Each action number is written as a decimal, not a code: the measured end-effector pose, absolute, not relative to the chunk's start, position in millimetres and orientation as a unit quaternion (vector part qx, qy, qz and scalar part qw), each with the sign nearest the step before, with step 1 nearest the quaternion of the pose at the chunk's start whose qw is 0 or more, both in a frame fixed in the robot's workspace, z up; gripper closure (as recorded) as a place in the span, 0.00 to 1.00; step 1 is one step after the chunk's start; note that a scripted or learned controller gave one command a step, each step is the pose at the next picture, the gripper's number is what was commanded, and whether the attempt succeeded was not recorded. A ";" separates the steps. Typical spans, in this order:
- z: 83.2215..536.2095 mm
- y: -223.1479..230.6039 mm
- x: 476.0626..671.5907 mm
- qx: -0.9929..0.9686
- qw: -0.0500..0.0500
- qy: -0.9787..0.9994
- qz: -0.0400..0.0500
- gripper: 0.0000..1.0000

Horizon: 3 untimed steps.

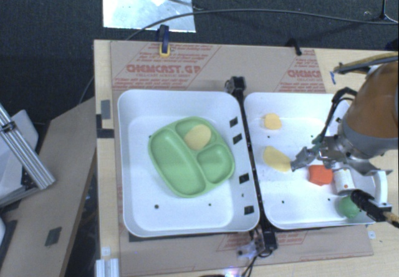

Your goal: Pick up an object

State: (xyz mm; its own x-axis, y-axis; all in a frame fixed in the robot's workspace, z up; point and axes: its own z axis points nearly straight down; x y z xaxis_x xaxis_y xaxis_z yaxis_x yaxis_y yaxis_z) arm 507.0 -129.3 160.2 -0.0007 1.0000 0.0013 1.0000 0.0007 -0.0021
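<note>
1. Two shallow white bins sit side by side on a brown board: the left bin [134, 207] and the right bin [293, 210].
2. The left bin holds a green divided plate [181, 166], lying tilted, with a pale yellow lump [198, 137] in its upper compartment.
3. In the right bin, a small yellow-orange piece [272, 121] lies near the top, well apart from the rest.
4. A longer yellow piece [276, 158] lies in the middle of the right bin, nearer its left wall.
5. An orange block [320, 174] lies to the right of the longer yellow piece, partly under the arm's wrist.
6. A green round thing [348, 206] sits near the lower right corner of the right bin, partly covered by the arm's dark fittings.
7. The grey arm [374, 113] reaches in from the right, over the right bin.
8. The gripper [303, 158] is low over the bin floor, its tip just beside the right end of the longer yellow piece, with the orange block close behind it.
9. Whether the claw is open, closed or gripping anything cannot be told; the tip is small and blurred.
</note>
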 end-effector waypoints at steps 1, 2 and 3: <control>118.2 -131.9 505.2 -0.707 0.001 -0.707 0.000 0.00; 130.5 -132.2 506.5 -0.707 -0.001 -0.707 -0.001 1.00; 178.0 -140.8 511.1 -0.706 -0.003 -0.708 -0.001 1.00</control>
